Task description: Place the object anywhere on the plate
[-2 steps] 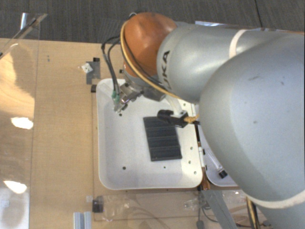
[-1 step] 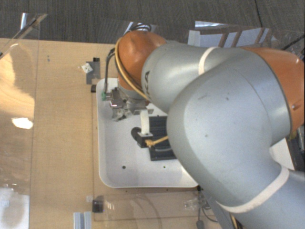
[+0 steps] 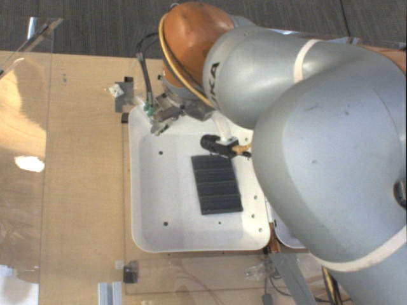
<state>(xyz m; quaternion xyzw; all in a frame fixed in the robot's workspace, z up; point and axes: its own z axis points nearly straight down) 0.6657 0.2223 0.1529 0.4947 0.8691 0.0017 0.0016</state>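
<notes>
Guessing pickup's not done yet: slab [image 3: 217, 184] lies flat in the middle of the bin [image 3: 152, 227], tool [image 3: 157, 121] hovers at the bin's far left corner, can't tell if open or closed. Next move needs lining up over the slab.

Plate [image 3: 217, 184]: dark grey rectangular slab, its top face ribbed with crosswise grooves. It lay flat on the floor of the white bin [image 3: 152, 221], right of the bin's centre, slightly skewed to the bin walls, with its whole top face in view.
</notes>
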